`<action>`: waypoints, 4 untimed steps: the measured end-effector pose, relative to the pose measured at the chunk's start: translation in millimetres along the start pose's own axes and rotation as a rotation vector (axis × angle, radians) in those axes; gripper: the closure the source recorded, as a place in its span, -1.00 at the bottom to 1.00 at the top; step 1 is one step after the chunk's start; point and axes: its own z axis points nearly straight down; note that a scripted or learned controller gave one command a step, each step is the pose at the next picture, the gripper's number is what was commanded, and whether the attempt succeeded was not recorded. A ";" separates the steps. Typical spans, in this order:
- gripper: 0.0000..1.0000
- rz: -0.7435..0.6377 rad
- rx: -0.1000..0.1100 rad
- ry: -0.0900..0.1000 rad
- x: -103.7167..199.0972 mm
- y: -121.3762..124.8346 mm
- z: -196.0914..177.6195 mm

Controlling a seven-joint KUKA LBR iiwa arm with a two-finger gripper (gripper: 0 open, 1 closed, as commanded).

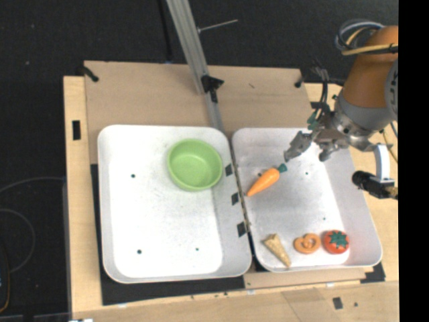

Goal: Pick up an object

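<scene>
orange-banded grey arm (367, 89), looped cables, dark fingers (295, 147)

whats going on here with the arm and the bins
A grey and orange robot arm reaches in from the right, its hand hovering over the right bin, above and to the right of a toy carrot. It holds nothing yet. That bin also has a cone-shaped piece, a small orange ring-shaped piece and a toy tomato along its near edge. The left bin holds a green bowl.

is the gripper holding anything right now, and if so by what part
Nothing is held. The gripper hangs open above the right bin, apart from the carrot lying below it.
</scene>
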 end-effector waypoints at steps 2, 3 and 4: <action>-1.00 -0.001 0.005 -0.002 3.4 8.8 52.3; -1.00 0.002 0.001 -0.002 3.5 10.6 113.4; -1.00 0.003 0.002 -0.001 2.8 11.0 116.6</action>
